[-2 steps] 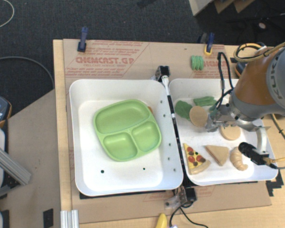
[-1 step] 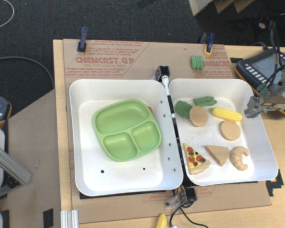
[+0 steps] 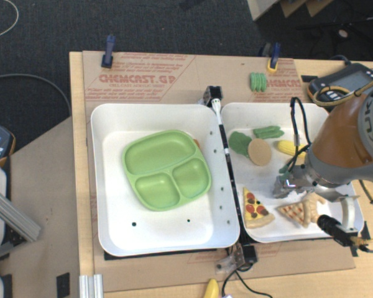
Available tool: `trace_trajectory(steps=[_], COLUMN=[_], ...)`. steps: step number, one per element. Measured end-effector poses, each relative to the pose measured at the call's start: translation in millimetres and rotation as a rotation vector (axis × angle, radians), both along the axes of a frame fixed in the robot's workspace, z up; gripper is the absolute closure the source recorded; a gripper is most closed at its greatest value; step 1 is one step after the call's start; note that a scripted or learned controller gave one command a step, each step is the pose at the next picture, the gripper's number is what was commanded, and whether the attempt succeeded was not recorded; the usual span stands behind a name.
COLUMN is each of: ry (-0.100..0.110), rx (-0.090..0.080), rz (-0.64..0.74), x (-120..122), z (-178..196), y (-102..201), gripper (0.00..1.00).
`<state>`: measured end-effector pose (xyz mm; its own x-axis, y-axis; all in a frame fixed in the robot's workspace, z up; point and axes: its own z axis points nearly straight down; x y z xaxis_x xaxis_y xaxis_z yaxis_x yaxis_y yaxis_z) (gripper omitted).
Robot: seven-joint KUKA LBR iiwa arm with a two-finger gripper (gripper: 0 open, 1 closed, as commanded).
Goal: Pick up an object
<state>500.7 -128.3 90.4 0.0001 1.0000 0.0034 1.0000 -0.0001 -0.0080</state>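
Toy food [image 3: 259, 151] fills right bin [image 3: 236, 113]; green tray [image 3: 167, 177] left; gripper [image 3: 285, 185] state unclear.

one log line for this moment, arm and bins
arm: over right bin | gripper: beside pizza slice | left bin: green tray

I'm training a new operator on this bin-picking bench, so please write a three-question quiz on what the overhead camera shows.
1. True or false: the green three-compartment plastic tray lies in the left white bin.
2. Which toy lies nearest the right white bin's front left corner?
A. pizza slice with red toppings
B. yellow banana-like piece
C. round tan cookie
3. Fill in: the small ridged green item outside the bins lies on the ____ board.

Key: 1 true; 2 A; 3 cardboard.
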Motion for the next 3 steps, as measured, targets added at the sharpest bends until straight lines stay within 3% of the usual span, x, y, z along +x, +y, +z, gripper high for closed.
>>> trace_trajectory(steps=[1, 2, 3], ry=[-0.013, -0.011, -0.011], rx=[-0.004, -0.002, -0.002], rz=[0.004, 0.006, 0.007], x=[24.8, -22.8, -21.4], z=[97.7, 164.4, 182.6], y=[88.0, 175.4, 235.1], gripper=[1.0, 1.0, 1.0])
